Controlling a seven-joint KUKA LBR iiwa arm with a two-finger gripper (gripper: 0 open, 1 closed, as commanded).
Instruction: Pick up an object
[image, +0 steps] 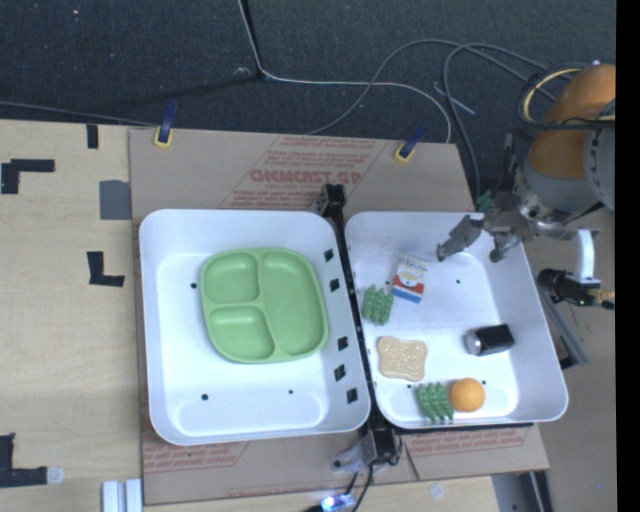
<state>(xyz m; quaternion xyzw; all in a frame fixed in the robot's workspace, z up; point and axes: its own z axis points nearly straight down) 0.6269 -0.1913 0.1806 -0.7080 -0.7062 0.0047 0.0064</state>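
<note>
The pincer (476, 242) hangs spread wide, holding nothing, over the right bin (525, 330), near the small carton (409, 279).

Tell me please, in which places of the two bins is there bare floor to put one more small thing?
Left bin: bare strip in front of the green plate. Right bin: bare middle between the small carton, the toast and the black can. Crowded: near edge, where the orange touches a green piece.
</note>
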